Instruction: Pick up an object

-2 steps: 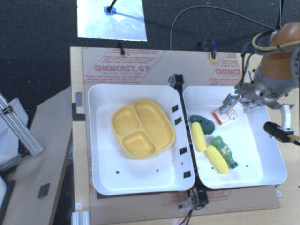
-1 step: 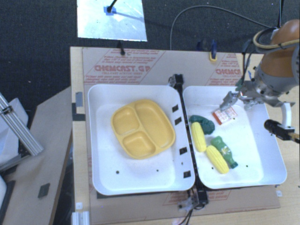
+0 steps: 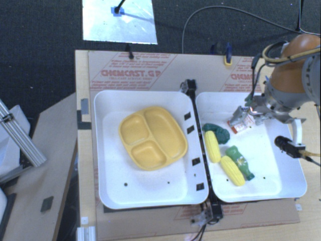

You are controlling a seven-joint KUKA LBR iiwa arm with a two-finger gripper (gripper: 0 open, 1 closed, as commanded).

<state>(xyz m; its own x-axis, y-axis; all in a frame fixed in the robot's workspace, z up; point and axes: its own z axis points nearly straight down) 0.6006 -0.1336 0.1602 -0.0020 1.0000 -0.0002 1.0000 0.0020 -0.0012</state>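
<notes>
The claw (image 3: 244,118) hangs over the right bin (image 3: 281,187), above the corn cobs (image 3: 223,158); whether spread or pressed together, I cannot tell. Board (image 3: 131,73) beneath reads "CHEMCAST GP".

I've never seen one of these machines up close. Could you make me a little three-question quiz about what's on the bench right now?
1. True or false: the yellow divided tray lies in the left bin.
2. How many corn cobs lie in the right bin?
3. What sits nearest the gripper: A) the tray, B) the green leafy piece, C) the lower corn cob?

Key: 1 true. 2 two, the upper corn cob and the lower one. 3 B.
</notes>
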